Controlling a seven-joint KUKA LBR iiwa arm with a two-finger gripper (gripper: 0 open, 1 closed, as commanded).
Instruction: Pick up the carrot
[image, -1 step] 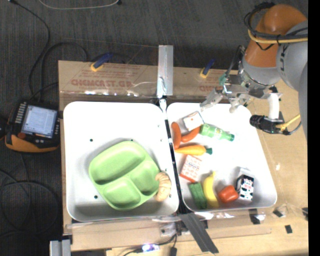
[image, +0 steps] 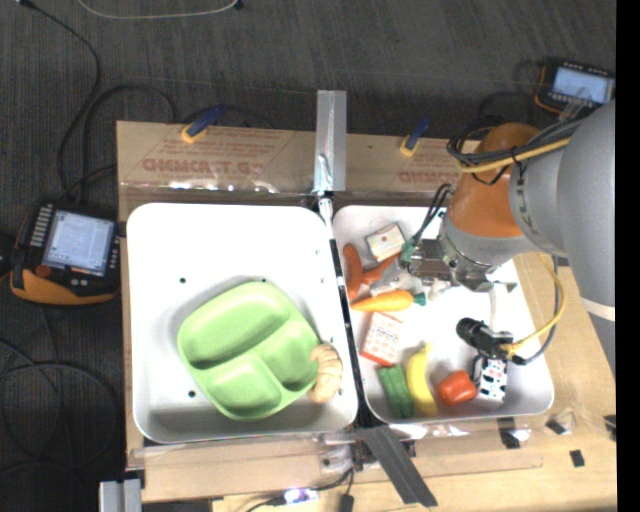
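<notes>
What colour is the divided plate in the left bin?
Light green; the divided plastic plate shows clearly in the camera view.

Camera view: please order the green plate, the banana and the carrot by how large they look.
1. Green plate, by far the largest.
2 and 3. Banana and carrot look alike in size, so I leave them unranked.

Dark grey ribbed carpet (image: 250, 50) covers the floor around the bench, above and far to the left of the gripper (image: 412, 268), with thin black cables (image: 75, 170) looping across it. A brown cardboard sheet with red lettering (image: 215, 160) lies over the bench top, up and to the left of the gripper, held by a blue and yellow clamp (image: 200, 122). Well to the gripper's left an orange-edged handheld control pendant with a lit screen (image: 65, 252) rests on the carpet. Lighting is even and soft.
</notes>
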